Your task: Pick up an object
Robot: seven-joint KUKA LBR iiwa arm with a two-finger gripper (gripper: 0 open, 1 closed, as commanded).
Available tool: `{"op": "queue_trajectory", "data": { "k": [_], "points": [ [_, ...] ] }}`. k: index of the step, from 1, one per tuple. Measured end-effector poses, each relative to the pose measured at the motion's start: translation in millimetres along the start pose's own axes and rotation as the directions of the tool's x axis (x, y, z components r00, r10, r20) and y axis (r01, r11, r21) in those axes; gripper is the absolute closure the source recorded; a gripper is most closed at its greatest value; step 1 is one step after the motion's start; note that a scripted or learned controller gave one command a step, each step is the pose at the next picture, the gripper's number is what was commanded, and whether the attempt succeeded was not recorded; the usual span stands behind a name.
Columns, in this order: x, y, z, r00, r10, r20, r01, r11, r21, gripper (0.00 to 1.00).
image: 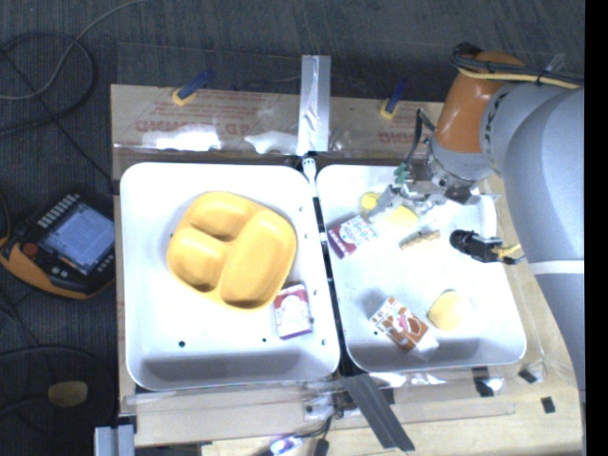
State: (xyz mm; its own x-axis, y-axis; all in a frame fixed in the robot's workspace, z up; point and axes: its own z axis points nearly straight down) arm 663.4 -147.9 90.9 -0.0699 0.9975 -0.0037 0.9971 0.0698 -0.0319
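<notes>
The arm (532,160) reaches into the right bin (432,354) at its far side — an approach, I judge, with nothing lifted. Its gripper (408,190) hangs just beside a small yellow piece (401,216) — grip width I cannot tell. Next move calls for a clean descent onto that piece.

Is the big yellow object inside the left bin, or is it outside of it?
Inside. The big yellow object lies wholly within the left bin, on its white floor, with the bin's rim visible around it.
</notes>
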Motion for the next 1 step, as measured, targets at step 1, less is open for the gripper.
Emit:
{"op": "queue_trajectory", "data": {
  "k": [1],
  "points": [
    [73.6,7.6,-89.9,0.993,-0.116,0.001,0.116,0.993,-0.027,1.0]
  ]
}}
